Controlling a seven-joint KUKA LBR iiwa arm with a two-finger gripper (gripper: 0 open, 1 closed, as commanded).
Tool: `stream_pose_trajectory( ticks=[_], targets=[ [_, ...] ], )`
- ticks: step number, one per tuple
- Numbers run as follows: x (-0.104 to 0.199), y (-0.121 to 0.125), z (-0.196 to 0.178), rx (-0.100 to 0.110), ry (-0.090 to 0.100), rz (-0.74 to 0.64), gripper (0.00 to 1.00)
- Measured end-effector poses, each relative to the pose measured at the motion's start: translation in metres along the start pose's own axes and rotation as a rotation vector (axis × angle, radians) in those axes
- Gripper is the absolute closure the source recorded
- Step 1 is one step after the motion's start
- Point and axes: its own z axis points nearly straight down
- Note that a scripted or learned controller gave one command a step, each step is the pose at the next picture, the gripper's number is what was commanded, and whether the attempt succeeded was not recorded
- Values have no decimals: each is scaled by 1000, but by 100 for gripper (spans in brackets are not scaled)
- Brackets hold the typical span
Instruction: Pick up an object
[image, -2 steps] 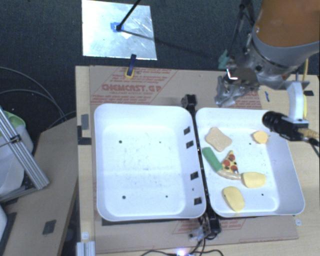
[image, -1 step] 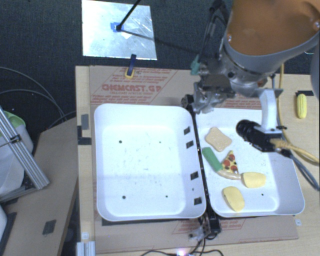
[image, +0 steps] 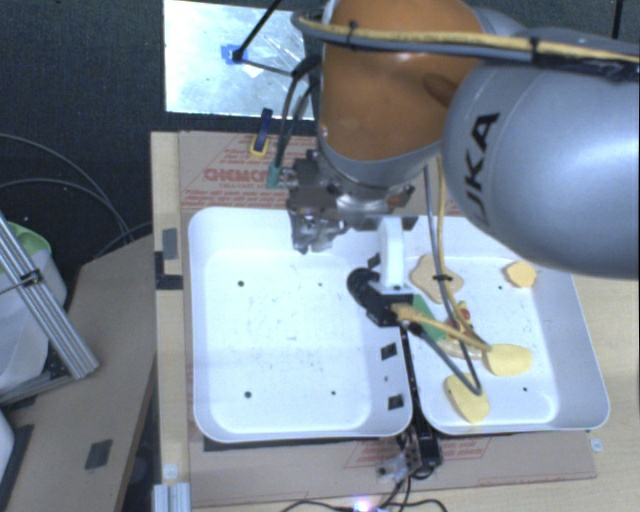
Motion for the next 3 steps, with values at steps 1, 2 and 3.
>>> stream_pose_trajectory(
  ticks=[1, 2, 3],
  targets=[
    [-45, -59, 43, -1, -1, 12, 100],
    [-57, 34, 163, -1, -4, 12, 100],
    [-93, 65, -39, -31, 3, 12, 100]
  ],
)
